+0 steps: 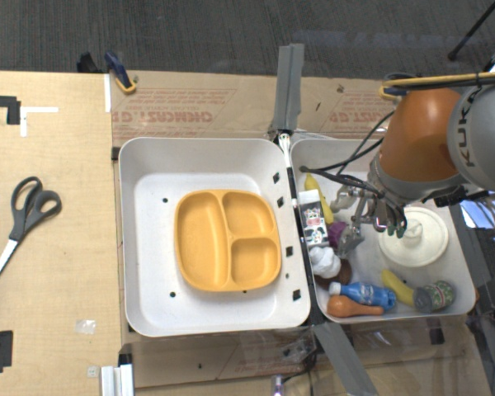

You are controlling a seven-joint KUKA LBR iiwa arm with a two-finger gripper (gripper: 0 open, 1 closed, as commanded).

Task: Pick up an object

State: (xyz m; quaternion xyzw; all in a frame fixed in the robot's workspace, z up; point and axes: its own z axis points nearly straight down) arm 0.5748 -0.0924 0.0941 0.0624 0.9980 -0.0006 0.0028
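My gripper [378, 219] hangs over the middle of the right bin [460, 258], under the arm's orange band. Just right of it lies a white round dish [421, 238]. To its left are a purple item [338, 234] and a yellow bottle with a label [313, 209] along the bin's left wall. A white lump [323, 261] lies below the bottle. Along the near side lie a blue bottle [368, 293], an orange pear-shaped toy [351, 306], a yellow banana-like piece [398, 285] and a grey-green can [434, 295]. Nothing is visibly held.
The left bin [144, 246] holds a yellow divided plate [228, 240]. Scissors [23, 218] lie on the wooden bench at the far left. Cables run from the arm across the right bin's back edge. A cardboard sheet [198, 106] lies behind the bins.
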